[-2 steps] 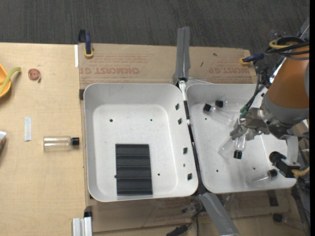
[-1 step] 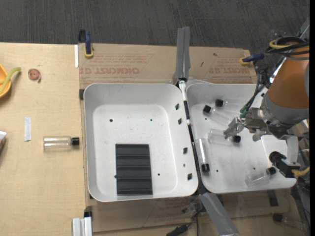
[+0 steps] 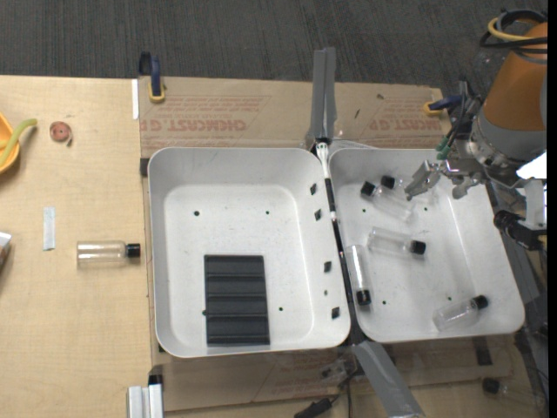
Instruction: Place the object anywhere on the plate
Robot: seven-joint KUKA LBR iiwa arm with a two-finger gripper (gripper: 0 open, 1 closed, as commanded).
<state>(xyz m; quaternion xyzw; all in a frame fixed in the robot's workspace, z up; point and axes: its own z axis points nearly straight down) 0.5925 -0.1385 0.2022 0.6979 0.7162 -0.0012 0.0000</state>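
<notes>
1. The pincer [image 3: 432, 178] hangs over the far part of the right bin [image 3: 500, 319], near its back wall; whether its fingers stand apart or together cannot be told.
2. Just to its left in that bin lies a clear vial with a black cap [image 3: 378, 186], close to the pincer but not visibly between its fingers.
3. Nearer the middle of the right bin lies a second vial [image 3: 396, 244], its black cap pointing right.
4. A third vial [image 3: 358, 275] lies along the bin's left wall, cap toward the near side.
5. A fourth vial [image 3: 459, 313] lies tilted by the near right corner.
6. The left bin [image 3: 165, 259] carries a dark ridged plate [image 3: 236, 300] in its near half.
7. On the worktop [image 3: 70, 338], left of both bins, lies another capped vial [image 3: 108, 252].
</notes>
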